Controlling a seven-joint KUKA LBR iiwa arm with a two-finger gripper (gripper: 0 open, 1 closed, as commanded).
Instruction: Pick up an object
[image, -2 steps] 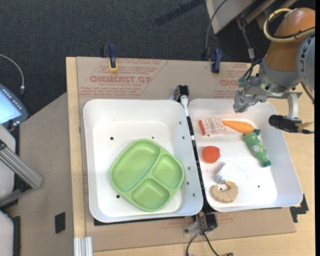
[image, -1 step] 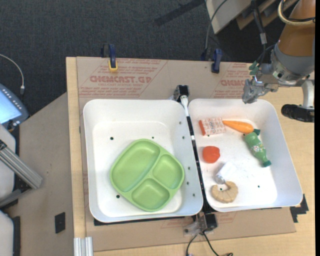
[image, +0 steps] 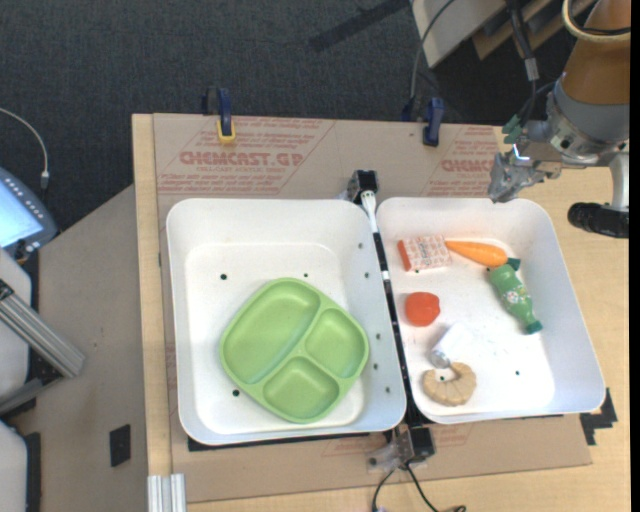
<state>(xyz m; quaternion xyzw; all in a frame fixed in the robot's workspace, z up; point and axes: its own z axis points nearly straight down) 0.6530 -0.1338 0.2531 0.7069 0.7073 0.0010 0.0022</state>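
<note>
The right bin (image: 570, 330) holds an orange carrot (image: 477, 252), a green bottle (image: 514, 293), a red-and-white packet (image: 423, 252), a small red object (image: 422, 308), a white piece (image: 455, 343) and a tan ring-shaped pastry (image: 449, 385). My gripper (image: 507, 184) hangs above the bin's far rim, up and to the right of the carrot. Nothing shows between its fingers.
The left bin (image: 190, 300) holds a green sectioned plate (image: 294, 349). Blue clamps (image: 225, 110) (image: 432, 120) grip the cardboard board at the back. A black fitting (image: 361, 184) sits at the top of the seam between the bins.
</note>
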